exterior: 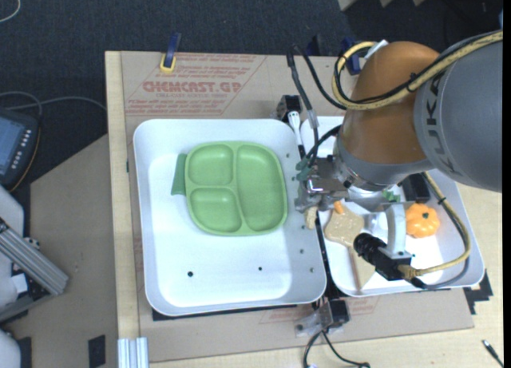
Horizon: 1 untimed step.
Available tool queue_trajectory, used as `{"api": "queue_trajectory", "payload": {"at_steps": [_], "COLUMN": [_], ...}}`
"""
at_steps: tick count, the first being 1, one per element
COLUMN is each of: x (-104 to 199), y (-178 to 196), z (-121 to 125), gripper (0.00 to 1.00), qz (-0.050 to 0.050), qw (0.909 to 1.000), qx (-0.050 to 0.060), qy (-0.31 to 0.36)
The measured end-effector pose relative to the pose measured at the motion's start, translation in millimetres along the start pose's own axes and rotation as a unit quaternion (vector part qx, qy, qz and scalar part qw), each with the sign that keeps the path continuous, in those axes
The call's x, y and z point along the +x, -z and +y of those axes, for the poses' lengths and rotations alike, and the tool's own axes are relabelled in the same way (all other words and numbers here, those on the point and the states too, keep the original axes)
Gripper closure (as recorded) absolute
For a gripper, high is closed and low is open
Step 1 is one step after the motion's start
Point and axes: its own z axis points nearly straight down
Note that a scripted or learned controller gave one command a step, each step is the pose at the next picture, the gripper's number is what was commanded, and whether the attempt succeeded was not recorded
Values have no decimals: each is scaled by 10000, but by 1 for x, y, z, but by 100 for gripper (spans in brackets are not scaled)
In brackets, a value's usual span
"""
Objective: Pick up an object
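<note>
Hugging right bin (473, 267) inner edge: gripper (318, 197), grip unreadable; left bin (150, 199) front roomy.

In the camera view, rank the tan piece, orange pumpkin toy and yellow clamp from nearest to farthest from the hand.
1. Tan piece, right bin, just beside the hand.
2. Orange pumpkin toy, right side of that bin.
3. Yellow clamp, far upper left, beyond the left bin.
</note>
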Motion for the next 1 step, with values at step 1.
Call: {"api": "queue_trajectory", "payload": {"at_steps": [1], "x": [30], "y": [6], "z": [-9], "gripper": [100], "qz": [-6], "qw": [10000], "qx": [-17], "qy": [-6]}}
